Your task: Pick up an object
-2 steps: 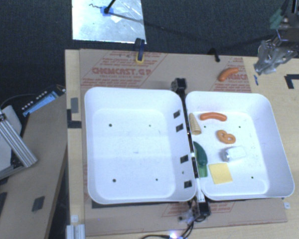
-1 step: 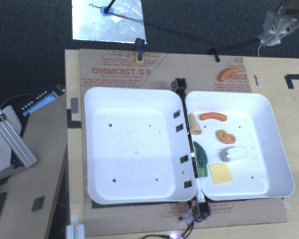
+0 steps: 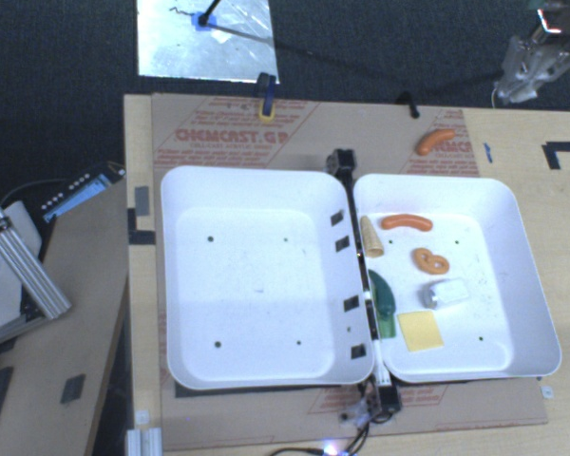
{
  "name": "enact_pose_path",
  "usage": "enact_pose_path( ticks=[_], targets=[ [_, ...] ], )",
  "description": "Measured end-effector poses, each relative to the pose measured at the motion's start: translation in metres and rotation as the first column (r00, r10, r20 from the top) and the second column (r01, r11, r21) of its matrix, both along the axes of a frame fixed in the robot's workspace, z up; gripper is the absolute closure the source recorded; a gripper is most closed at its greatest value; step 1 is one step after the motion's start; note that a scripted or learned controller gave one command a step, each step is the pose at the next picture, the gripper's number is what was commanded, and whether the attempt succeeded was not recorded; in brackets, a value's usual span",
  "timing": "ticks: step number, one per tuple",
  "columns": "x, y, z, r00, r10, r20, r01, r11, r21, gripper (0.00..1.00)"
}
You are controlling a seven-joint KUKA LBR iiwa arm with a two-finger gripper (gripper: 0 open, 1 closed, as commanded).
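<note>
Two shallow white bins sit on the surface; the right one holds an orange sausage-shaped toy and a yellow square block. Whether the end effector, high at top right, is apart or together cannot be told.

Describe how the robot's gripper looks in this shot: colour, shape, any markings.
The gripper shows at the upper right of the camera view, over the dark floor beyond the bench. It looks pale grey to silvery, metallic and blocky, with lighter whitish parts at its lower end. A small greenish patch sits above it at the frame's edge. It is too blurred to read markings or cables.
</note>
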State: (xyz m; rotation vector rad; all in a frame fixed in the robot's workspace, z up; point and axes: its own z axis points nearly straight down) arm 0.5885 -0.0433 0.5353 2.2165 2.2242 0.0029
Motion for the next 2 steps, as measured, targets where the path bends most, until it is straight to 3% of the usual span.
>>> enact_pose_path(
  ticks=[1,2],
  targets=[
    [-0.005,0.009,0.000,1.000,0.000,0.000,0.000,1.000,0.000,1.00],
    [-0.028,0.022,0.000,1.000,0.000,-0.001,0.000,1.000,0.000,1.00]
  ],
)
